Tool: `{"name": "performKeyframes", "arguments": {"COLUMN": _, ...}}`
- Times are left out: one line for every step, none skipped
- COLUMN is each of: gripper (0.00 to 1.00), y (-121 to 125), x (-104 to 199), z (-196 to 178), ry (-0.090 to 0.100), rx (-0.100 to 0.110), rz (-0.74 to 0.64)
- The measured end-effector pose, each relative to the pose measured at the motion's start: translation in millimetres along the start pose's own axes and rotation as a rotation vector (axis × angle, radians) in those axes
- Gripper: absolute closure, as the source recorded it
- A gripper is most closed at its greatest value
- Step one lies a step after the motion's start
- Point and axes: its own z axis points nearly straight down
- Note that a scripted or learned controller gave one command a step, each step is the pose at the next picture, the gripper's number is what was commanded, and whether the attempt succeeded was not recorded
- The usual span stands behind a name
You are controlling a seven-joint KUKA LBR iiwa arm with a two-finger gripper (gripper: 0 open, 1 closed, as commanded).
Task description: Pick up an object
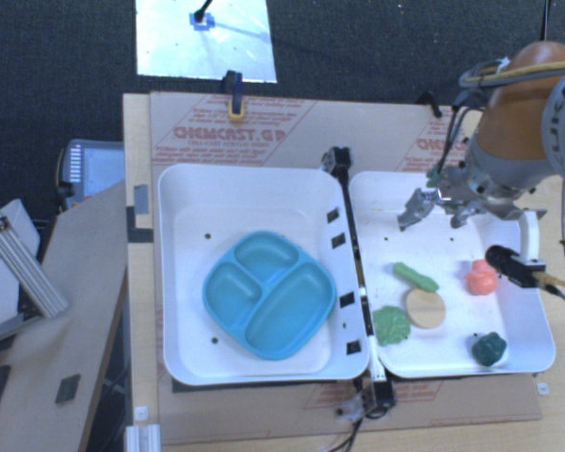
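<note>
My gripper (436, 217) hangs over the back part of the right bin (388, 194), open, with nothing between its two grey fingers. In front of it, on the bin floor, lie a green pickle-like piece (414, 276), a tan disc (425, 309) and a light green leafy piece (391, 325). To the right sits a red-orange lump (482, 279), and a dark green lump (489, 348) rests in the near right corner. All of them are apart from the gripper.
The left bin (174, 252) holds a blue divided plate (268, 293). A black divider with clips (344, 243) runs between the bins. A black fitting (511, 265) juts in at the right bin's right rim. The grey and orange arm (532, 111) looms at upper right.
</note>
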Motion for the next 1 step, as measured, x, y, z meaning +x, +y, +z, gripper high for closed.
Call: {"name": "performKeyframes", "arguments": {"gripper": 0.0, "y": 2.4, "x": 0.1, "z": -5.3, "ry": -0.001, "rx": -0.01, "rz": -0.002}}
